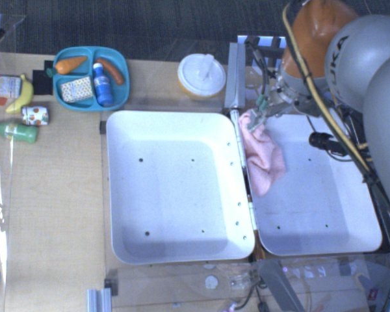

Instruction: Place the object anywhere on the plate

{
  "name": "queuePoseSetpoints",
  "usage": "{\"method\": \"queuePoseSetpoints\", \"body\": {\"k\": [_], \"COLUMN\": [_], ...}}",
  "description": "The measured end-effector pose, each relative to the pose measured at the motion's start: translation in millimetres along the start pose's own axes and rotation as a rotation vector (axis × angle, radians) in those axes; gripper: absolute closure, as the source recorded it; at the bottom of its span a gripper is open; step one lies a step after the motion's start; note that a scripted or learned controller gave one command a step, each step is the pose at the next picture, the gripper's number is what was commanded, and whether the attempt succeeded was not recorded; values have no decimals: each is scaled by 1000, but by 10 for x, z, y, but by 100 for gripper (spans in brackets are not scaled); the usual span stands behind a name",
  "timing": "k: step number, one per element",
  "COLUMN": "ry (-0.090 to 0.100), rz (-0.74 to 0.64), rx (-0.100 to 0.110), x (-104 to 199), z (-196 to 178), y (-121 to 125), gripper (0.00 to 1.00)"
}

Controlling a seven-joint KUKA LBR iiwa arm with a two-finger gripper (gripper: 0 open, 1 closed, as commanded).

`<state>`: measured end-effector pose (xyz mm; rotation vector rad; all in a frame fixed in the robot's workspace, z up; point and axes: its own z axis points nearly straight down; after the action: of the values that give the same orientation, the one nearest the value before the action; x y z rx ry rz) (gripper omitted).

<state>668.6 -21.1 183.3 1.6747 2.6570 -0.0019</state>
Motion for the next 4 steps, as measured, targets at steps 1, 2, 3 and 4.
{"method": "queuePoseSetpoints", "body": {"k": [1,2,3,4], "ry": [0,2,2,3], "rz": [-6,-408,-811,-1124], "rx": [-2,-1,-2,-2], "x": [6,535,968,1449], "z": [-406,-496,-412,-331], "y": [10,-5,-90,-182], "gripper": [100,100,100,100]}}
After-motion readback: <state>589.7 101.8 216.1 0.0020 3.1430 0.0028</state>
